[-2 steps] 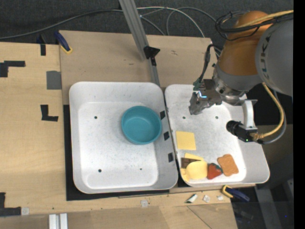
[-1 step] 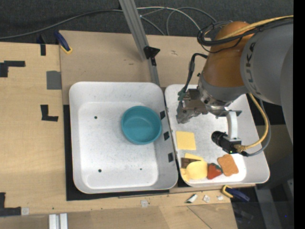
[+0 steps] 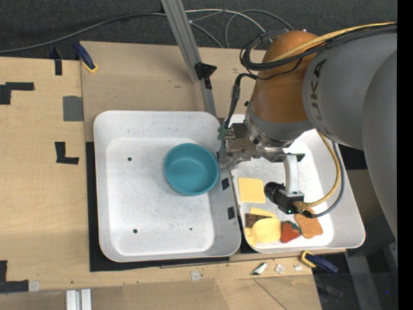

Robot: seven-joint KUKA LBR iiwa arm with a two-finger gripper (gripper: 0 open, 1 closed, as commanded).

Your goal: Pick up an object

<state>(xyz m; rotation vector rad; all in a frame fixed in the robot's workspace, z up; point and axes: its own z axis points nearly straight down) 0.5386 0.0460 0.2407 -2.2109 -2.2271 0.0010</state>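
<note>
1. Your arm [image 3: 290, 89] reached in from the right, wrist bent down over the right bin [image 3: 345, 234].
2. You couldn't tell the gripper's [image 3: 227, 148] state.
3. The teal bowl [image 3: 190, 168] sat in the left bin [image 3: 129, 237]; yellow block [image 3: 251, 189] lay in the right.

A robotics lab or test cell, not a home; a plywood bench [image 3: 148, 76] marked with strips of black tape [image 3: 64, 152] carries two shallow white bins [image 3: 116, 192] side by side on a dark mat; black cables [image 3: 129, 21] trail loose over the dark floor at the far side; a slanted metal strut [image 3: 187, 50] rises from the bench; a heavy grey industrial arm [image 3: 361, 89] reaches in from the right.
</note>
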